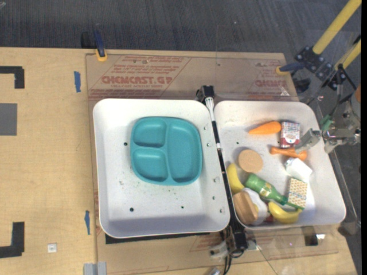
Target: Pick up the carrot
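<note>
Though the near end of the right bin (338,202) is crowded with a banana (284,212), a green bottle (265,188) and a round loaf (246,207), the carrot (265,128) lies clear at the far end, just left of a small red carton (289,133). The gripper (335,135) sits at the bin's right rim, well right of the carrot; I cannot tell how its jaws stand. Best come down across the carrot's thick middle, keeping off the carton.

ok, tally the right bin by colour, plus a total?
Orange: 2, carrot, small orange piece
Yellow: 2, bananas
Green: 1, bottle
Tan/brown: 2, disc, bread
Cartons/packets: 3
Total: 10
</note>
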`<control>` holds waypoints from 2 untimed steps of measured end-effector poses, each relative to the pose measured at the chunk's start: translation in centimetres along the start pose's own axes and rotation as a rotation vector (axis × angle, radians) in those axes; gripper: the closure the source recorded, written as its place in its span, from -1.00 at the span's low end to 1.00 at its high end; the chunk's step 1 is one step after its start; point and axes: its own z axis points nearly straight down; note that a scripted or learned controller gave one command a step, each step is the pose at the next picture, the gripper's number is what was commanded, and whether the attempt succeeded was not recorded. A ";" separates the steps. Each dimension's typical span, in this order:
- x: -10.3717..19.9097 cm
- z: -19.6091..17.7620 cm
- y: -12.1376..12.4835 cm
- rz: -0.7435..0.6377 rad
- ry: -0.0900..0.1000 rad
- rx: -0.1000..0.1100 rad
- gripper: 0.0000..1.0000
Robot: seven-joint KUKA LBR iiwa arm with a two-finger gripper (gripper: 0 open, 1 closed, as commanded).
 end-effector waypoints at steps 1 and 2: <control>1.4 7.3 5.1 0.061 0.001 0.002 -1.00; 1.3 12.1 6.5 0.001 -0.006 -0.009 -1.00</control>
